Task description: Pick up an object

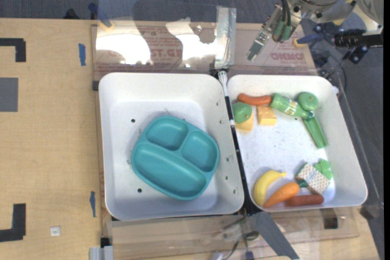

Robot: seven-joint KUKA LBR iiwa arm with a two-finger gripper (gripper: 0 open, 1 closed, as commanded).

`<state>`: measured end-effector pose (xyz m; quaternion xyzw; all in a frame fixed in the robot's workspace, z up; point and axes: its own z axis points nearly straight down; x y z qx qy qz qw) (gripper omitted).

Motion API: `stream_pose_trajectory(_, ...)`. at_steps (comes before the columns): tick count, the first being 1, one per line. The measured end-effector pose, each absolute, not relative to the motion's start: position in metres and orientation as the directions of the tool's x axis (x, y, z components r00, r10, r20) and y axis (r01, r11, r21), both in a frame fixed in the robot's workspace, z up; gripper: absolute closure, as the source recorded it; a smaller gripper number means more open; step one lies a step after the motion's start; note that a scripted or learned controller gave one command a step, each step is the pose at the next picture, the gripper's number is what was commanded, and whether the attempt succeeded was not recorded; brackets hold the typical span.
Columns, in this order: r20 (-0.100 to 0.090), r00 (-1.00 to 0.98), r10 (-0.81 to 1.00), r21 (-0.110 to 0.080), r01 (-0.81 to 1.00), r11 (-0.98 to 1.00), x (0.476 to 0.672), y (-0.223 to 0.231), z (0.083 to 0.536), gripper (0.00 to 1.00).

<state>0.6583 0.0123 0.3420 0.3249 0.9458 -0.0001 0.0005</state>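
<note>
The two shallow white plastic bins point(159, 85) look smooth with a slight sheen. The teal divided plastic plate point(175, 157) in the left bin is matt. The toy foods in the right bin, such as the yellow plastic banana point(266, 184), look smooth and glossy. The far brown cardboard panel point(152, 49) carries shiny clear film. The bench top point(46, 131) looks like matt wood board.

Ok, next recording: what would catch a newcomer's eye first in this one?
Probably the teal three-compartment plastic plate, alone in the left white bin. Next, the bright toy food in the right white bin: a green plastic bottle among the pieces along the far side, and a yellow toy banana in the near cluster. The grey arm's gripper hangs beyond the bins, at upper right.
</note>
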Motion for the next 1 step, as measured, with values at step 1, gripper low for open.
stream_pose_trajectory(1, -0.008, -0.735, 0.678, 0.008, 0.678, 0.735, 0.6523, 0.0282, 0.3830, 1.00)
